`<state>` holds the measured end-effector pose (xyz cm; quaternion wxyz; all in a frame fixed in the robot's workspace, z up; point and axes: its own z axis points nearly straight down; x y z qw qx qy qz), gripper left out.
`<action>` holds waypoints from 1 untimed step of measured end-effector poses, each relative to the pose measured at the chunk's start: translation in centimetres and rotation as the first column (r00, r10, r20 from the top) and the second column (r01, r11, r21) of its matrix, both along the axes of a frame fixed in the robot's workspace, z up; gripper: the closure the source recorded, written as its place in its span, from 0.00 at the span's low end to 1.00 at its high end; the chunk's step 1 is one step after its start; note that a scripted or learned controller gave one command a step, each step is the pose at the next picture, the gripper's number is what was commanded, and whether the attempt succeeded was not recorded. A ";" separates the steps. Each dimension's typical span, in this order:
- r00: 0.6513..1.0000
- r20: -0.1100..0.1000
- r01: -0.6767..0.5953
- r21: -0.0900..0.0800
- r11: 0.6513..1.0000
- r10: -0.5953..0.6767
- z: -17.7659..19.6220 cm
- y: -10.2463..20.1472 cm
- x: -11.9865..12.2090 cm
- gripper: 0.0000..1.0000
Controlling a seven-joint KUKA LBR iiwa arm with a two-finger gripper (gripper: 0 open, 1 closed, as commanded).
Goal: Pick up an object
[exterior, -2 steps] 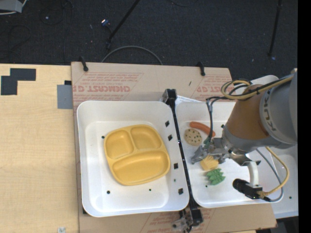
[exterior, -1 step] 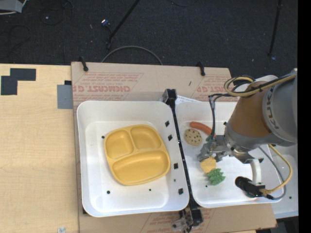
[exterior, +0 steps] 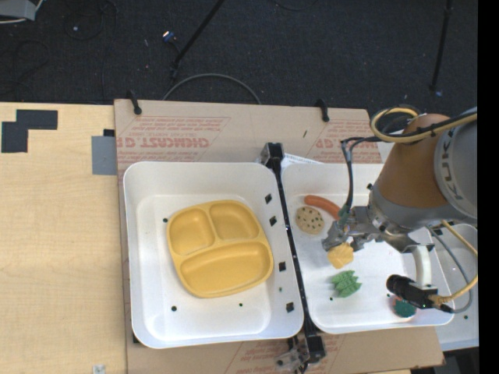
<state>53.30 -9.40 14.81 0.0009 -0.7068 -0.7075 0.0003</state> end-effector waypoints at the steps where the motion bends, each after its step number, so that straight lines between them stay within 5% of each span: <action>1: 1.000 0.004 0.000 -0.001 1.000 0.000 6.3 -0.1 0.0 1.00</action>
